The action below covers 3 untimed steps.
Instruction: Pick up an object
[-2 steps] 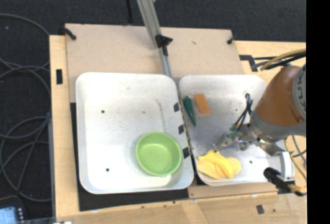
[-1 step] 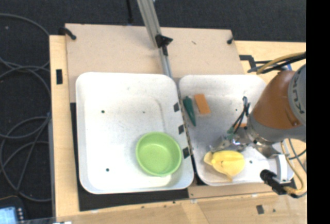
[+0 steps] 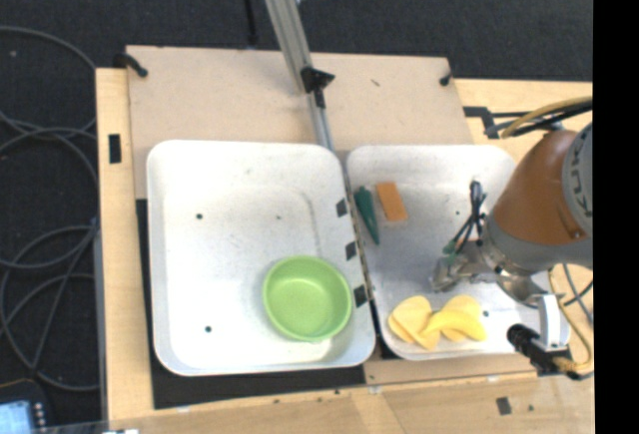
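Your gripper hangs low in the right bin, just above the yellow soft pieces at its near edge, placed for a straight descent onto them. You cannot tell how its jaws stand. The orange block, green tool and green bowl lie further left.

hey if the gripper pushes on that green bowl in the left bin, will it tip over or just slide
The green bowl sits upright, wide and shallow, so a low push would probably slide it rather than tip it. It looks like thin plastic, likely light. It already lies close to the left bin's near right corner, so it may soon jam against the wall.
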### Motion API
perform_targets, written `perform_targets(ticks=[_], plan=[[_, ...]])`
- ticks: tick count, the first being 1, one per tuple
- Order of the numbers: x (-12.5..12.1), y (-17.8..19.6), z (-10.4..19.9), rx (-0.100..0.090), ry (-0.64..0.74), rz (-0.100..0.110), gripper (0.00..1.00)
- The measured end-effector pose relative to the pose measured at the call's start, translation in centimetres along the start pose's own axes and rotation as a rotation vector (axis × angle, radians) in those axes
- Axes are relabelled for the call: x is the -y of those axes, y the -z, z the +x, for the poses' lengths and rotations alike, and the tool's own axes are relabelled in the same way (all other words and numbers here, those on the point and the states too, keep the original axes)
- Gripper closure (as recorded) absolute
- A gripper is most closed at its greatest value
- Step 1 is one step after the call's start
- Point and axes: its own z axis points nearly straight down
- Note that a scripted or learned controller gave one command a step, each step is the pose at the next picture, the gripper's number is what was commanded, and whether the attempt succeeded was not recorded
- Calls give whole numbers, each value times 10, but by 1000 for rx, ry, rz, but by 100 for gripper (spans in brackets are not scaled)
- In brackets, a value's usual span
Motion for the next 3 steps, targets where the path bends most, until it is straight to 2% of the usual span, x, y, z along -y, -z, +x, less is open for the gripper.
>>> perform_targets(ticks=[3], plan=[[3,144,1,1,11,0,100]])
